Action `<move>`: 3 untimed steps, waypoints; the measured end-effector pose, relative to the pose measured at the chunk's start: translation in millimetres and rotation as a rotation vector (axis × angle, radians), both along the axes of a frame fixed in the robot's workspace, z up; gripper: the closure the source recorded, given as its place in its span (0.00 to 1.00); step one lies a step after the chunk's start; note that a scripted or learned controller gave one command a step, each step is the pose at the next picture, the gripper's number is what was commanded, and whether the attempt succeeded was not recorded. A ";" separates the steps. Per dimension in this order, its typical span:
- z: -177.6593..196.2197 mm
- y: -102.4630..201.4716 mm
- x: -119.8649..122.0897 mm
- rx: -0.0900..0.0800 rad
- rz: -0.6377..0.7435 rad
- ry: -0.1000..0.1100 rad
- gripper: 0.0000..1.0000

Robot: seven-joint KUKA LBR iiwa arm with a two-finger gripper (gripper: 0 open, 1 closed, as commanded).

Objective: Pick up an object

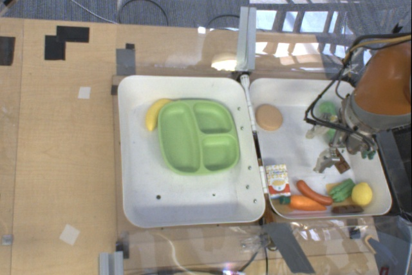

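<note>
The desk (58,158) is pale wood, with black squares (64,42) near its far left corner and small pale patches on its left part. Two shallow white bins rest on it, touching side by side: the left bin (187,203) and the right bin (293,100).

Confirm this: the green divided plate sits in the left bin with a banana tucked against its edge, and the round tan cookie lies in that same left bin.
One detail is wrong. The camera view shows the green divided plate in the left bin with the banana against its edge, but the round tan cookie lies in the right bin, near its upper left corner.
</note>
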State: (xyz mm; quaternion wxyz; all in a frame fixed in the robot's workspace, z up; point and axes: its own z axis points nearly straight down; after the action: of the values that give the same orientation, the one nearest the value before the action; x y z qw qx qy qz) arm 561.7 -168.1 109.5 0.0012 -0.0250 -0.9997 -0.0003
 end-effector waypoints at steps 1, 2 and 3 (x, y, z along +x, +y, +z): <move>-20.7 -22.2 53.5 -0.003 -0.059 -0.017 0.00; -20.0 -36.4 88.8 -0.004 0.031 -0.017 0.00; -4.5 -34.8 93.1 -0.006 0.036 -0.031 1.00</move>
State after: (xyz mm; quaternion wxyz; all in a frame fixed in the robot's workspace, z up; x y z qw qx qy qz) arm 654.8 -202.9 105.1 -0.0143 -0.0068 -0.9999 0.0025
